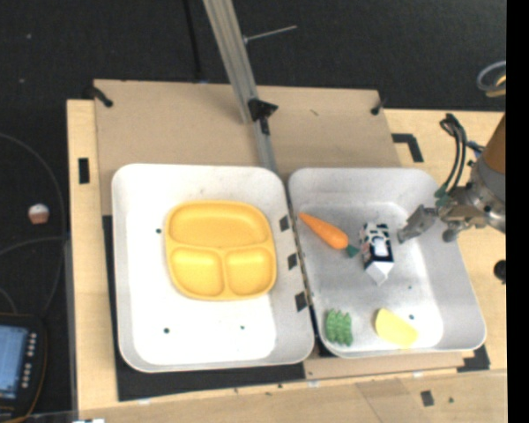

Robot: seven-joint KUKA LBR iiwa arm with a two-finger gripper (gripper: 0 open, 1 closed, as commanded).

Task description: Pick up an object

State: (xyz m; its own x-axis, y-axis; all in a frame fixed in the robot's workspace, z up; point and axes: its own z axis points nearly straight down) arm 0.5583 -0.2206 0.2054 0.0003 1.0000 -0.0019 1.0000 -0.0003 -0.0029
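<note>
Carrot [324, 230]: right bin [441, 289], upper left; long axis slanting, tip up-left, green end down-right. Just beside that end: black-and-white carton [378, 251]. Along the front wall: green piece [339, 326], yellow piece [395, 327]. Left bin [141, 324]: yellow divided tray [220, 249]. Gripper [420, 221]: near carton's right; finger state cannot be told; nothing seen held.
</note>
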